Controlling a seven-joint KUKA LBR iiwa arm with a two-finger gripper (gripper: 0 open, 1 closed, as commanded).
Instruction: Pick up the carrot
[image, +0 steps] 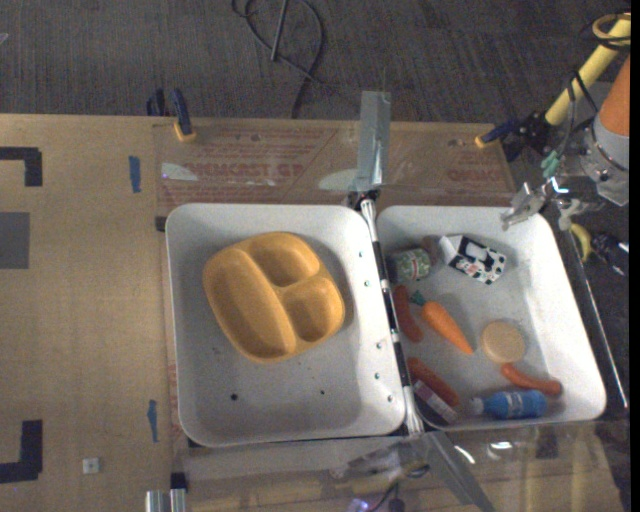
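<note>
The carrot (443, 325) is seen lying in the right bin (570, 330), left of its middle, just right of a red sausage (405, 314) and left of a round tan disc (503, 341). The end effector (537, 197) is held over the bin's far right corner, well apart from the carrot; whether it is released or clenched cannot be told.

Faint red print on cardboard sheet (262, 170), not legible

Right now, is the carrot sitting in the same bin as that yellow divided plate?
No. The carrot lies in the right bin, while the yellow plate sits in the left bin.
</note>
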